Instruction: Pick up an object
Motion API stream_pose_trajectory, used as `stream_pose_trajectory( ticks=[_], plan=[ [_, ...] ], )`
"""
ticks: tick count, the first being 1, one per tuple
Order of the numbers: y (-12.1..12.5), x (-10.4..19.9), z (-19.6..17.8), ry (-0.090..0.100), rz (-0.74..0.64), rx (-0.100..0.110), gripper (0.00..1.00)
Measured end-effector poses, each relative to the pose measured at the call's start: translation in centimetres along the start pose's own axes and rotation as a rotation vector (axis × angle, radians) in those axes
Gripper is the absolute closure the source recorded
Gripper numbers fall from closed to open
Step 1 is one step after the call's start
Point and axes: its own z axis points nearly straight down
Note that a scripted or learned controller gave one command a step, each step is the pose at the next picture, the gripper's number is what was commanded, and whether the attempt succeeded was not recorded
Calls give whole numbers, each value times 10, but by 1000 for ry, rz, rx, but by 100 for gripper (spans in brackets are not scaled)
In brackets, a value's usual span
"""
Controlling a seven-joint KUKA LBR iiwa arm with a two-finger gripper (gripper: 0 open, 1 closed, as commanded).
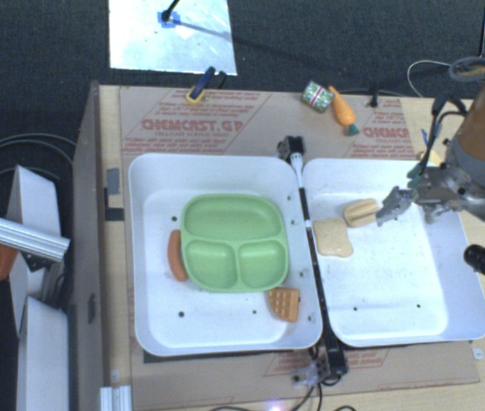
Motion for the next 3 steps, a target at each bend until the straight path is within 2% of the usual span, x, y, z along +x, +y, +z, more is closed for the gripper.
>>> stream_pose_trajectory(
  ticks=[1, 2, 3],
  plan=[
    [36, 8, 145, 1, 1, 6, 0],
    [-9, -11, 175, 0, 2, 1, 0],
    [57, -45, 120, -2, 1, -5, 0]
  ],
)
